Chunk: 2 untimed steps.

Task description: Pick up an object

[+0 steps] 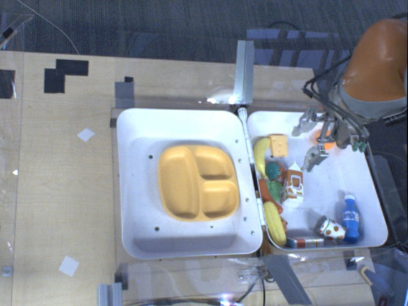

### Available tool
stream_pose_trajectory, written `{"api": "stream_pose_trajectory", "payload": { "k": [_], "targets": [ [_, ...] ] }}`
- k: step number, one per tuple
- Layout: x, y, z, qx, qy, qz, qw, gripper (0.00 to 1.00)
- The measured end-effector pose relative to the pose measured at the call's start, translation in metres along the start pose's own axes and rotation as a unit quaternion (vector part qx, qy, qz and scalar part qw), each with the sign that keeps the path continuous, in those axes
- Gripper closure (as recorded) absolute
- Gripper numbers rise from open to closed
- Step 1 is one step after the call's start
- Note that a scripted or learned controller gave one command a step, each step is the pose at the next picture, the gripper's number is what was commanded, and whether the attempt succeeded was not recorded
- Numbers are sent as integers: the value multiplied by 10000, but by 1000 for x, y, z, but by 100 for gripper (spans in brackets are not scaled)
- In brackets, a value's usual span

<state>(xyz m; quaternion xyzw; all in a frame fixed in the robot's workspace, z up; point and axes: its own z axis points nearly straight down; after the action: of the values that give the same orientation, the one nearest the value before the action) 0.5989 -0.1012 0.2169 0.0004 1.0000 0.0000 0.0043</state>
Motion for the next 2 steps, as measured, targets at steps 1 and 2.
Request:
{"api": "stream_pose_trajectory", "payload": {
  "k": [1, 2],
  "targets": [
    [2, 16, 116, -8, 16, 342, 9994, 0],
    [-56, 5, 124, -12, 9, 771, 9970, 0]
  ]
}}
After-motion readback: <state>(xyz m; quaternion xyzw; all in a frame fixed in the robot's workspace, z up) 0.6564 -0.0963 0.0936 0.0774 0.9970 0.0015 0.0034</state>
